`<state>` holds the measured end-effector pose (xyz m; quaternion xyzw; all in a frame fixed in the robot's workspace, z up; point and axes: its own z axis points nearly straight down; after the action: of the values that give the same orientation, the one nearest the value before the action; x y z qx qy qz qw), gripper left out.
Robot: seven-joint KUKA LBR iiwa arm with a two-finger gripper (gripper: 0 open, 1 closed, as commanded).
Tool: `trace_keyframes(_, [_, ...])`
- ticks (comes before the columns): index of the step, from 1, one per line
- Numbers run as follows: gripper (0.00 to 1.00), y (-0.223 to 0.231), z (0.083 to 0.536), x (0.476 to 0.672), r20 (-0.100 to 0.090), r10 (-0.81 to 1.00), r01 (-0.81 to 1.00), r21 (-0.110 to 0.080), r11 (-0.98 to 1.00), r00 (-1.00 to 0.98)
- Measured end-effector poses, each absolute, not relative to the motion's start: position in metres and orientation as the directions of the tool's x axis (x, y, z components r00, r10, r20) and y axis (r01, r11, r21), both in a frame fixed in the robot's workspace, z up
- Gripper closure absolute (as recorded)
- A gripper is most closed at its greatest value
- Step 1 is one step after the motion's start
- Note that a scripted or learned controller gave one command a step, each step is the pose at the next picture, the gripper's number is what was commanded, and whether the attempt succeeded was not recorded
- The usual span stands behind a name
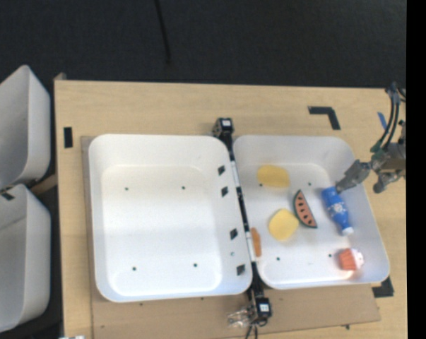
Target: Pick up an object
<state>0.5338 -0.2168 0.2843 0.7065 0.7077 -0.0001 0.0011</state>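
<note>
The right bin (318,150) holds several small objects. A blue bottle (337,209) lies near its right wall, with a watermelon slice (304,209) just left of it. Two yellow pieces lie further left, one (273,176) toward the back and one (283,224) in the middle. A small orange-red object (349,260) sits in the front right corner. My gripper (366,178) hangs over the bin's right rim, just above and right of the blue bottle's upper end. It is open, with nothing between its fingers; the left finger (350,174) nearly reaches the bottle.
The left bin (99,189) is beside the right one, joined by black clips (235,189). A thin orange stick (256,242) lies at the right bin's left wall. White containers (15,189) stand off the bench's left side.
</note>
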Motion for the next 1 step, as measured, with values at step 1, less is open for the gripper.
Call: trace_keyframes(1, [0.0,-0.1428,0.1045,0.5398,0.0,1.0,1.0,0.004,0.005,-0.005])
